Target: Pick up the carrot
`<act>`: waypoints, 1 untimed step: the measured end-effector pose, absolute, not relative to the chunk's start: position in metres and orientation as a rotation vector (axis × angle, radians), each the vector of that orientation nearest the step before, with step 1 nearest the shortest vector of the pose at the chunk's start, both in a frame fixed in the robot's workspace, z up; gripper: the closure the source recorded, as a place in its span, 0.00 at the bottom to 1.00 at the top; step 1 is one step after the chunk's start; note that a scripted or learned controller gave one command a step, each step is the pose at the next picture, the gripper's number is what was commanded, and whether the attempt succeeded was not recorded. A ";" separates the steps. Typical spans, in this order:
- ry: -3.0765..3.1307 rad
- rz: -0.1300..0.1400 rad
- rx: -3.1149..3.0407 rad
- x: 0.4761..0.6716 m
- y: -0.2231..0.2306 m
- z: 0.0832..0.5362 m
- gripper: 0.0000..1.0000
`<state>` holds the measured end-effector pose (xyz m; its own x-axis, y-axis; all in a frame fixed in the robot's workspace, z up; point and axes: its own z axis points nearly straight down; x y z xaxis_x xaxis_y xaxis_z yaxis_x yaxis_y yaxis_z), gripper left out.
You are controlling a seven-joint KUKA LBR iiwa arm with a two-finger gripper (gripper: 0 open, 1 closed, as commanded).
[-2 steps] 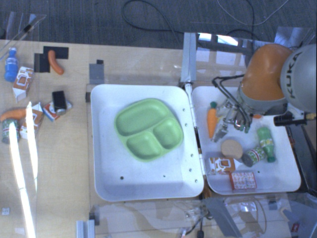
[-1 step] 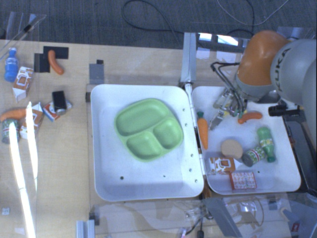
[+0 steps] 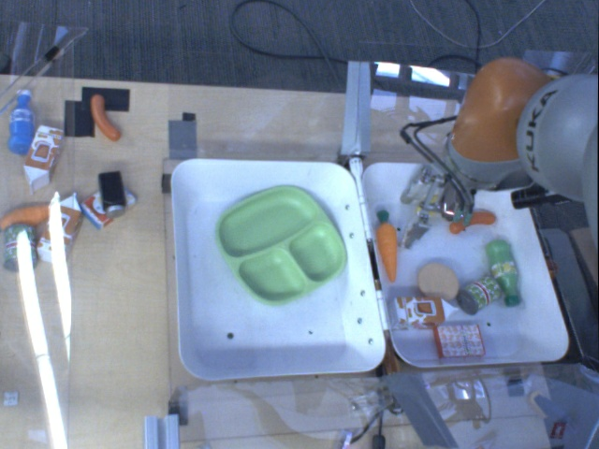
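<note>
The carrot (image 3: 386,251), orange with a small green top, lies lengthwise along the left wall of the right bin (image 3: 552,340). My gripper (image 3: 408,220) hangs over the upper middle of that bin, just right of the carrot and apart from it. Its two silver fingers (image 3: 412,236) are open, with nothing between them. The orange wrist band and grey arm cover the bin's top right corner.
A small orange piece (image 3: 474,220) lies right of the gripper. A tan disc (image 3: 437,279), a green bottle (image 3: 504,267), a can (image 3: 477,294), a carton (image 3: 418,311) and a red box (image 3: 459,340) crowd the right bin's lower half. A green divided plate (image 3: 281,243) sits in the left bin (image 3: 201,344).
</note>
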<state>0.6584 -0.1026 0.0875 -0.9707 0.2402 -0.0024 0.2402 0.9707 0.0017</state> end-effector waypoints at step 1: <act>3.106 0.006 0.379 0.662 -0.101 0.099 1.00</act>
